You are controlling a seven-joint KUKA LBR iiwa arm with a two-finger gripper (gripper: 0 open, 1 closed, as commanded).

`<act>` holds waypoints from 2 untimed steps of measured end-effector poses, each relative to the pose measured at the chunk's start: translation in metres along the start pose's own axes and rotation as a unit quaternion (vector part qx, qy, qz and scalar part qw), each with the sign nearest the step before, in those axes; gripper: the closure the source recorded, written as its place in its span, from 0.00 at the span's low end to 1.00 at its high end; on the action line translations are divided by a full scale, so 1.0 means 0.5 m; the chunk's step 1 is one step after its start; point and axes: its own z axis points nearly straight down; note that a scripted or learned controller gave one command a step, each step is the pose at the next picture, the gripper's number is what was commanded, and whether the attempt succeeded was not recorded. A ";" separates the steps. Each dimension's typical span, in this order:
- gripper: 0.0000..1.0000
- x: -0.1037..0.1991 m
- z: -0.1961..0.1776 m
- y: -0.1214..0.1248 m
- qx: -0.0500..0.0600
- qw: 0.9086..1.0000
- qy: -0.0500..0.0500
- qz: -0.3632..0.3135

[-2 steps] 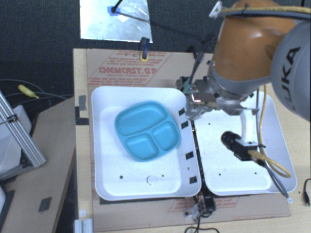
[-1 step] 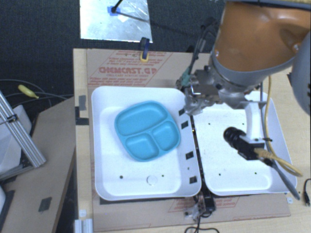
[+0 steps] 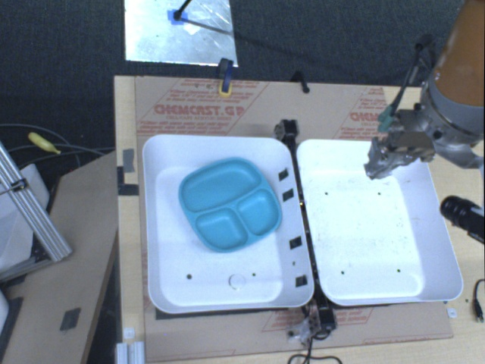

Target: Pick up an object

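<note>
A blue plate with three compartments (image 3: 229, 203) lies in the middle of the left white bin (image 3: 163, 271). A small clear round thing (image 3: 237, 281) rests on that bin's floor near its front edge. My gripper (image 3: 377, 170) hangs over the far right part of the right white bin (image 3: 424, 279), well apart from the plate. Nothing is visible under its tip.
The arm's grey body and orange band (image 3: 462, 59) fill the upper right corner. A black cylinder (image 3: 462, 214) juts in at the right bin's right rim. Black clips (image 3: 292, 218) line the seam between the bins. A metal sheet (image 3: 180, 21) lies beyond the bench.
</note>
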 end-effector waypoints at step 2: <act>1.00 0.243 -0.097 -0.003 0.000 1.000 0.003 -0.009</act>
